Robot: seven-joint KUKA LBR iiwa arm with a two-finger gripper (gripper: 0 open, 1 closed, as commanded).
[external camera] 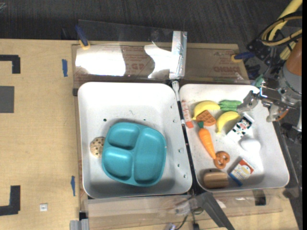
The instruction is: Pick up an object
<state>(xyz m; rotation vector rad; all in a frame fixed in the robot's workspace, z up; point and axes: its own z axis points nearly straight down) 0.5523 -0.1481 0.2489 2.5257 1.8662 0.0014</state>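
My gripper (pixel 261 106) hangs open over the right bin's (pixel 277 150) upper right corner, with nothing between its fingers. Just below and left of it lies a black-and-white packet (pixel 242 126). Further left are a yellow banana (pixel 227 120), a second banana (pixel 206 107), a green vegetable (pixel 230 103) and a waffle piece (pixel 204 117). An orange carrot (pixel 207 143), a pretzel (pixel 221 159), a white egg-like object (pixel 250 144), a small box (pixel 242 169) and a brown bread roll (pixel 215 178) lie lower in the bin.
The left bin (pixel 124 99) holds a blue divided plate (pixel 134 152) with a cookie (pixel 97 146) at its left edge. A clear plastic sheet and cardboard (pixel 144 61) stand behind the bins. Cables (pixel 280 25) hang at the upper right.
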